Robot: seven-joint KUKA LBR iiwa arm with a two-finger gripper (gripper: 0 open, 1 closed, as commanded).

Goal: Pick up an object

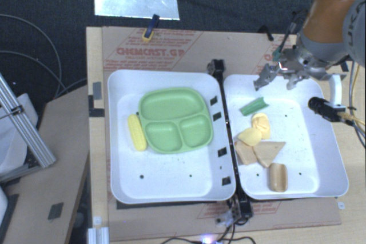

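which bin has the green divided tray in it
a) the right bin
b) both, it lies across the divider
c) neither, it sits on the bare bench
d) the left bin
d) the green divided tray lies wholly inside the left bin, with the yellow corn cob beside it, clear of the divider and of the right bin.

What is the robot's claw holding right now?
Nothing. The gripper hangs open over the top edge of the right bin, with no object between its fingers. The green piece and the yellow and tan toy foods lie below it in the bin, untouched.
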